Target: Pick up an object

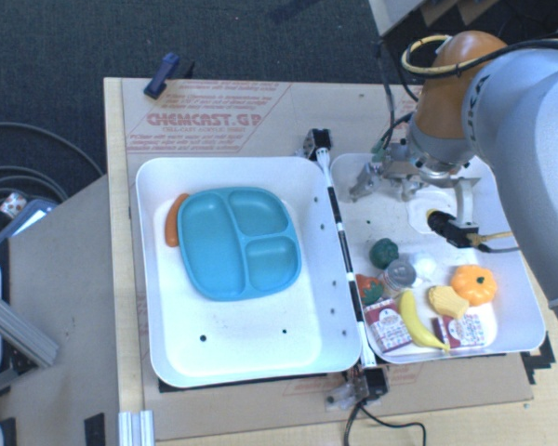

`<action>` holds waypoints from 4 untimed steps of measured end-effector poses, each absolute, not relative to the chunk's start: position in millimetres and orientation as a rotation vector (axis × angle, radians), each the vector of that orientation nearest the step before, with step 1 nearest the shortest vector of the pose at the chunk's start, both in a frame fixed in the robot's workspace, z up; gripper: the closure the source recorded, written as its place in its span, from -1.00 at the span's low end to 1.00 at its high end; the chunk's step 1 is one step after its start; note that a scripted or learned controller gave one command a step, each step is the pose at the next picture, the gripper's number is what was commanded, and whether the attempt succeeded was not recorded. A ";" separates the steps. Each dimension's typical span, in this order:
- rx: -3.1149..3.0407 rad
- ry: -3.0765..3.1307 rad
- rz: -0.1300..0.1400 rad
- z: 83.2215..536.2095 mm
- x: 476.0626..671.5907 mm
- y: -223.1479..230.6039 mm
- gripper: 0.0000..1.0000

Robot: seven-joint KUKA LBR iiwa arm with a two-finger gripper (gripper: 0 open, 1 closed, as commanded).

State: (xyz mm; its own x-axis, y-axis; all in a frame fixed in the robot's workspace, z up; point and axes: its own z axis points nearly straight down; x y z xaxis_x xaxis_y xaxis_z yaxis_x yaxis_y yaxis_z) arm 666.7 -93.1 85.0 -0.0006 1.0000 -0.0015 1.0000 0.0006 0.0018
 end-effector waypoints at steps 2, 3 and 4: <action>2.224 2.221 0.001 94.3 583.8 -96.1 1.00; 2.224 2.221 0.001 94.2 583.7 -96.1 -1.00; 2.220 2.221 0.001 84.6 610.3 -92.3 -1.00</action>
State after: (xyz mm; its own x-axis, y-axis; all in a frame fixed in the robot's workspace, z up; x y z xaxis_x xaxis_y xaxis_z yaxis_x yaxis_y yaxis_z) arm 610.3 -92.3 84.6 -0.0005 1.0000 0.0001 1.0000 0.0005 0.0012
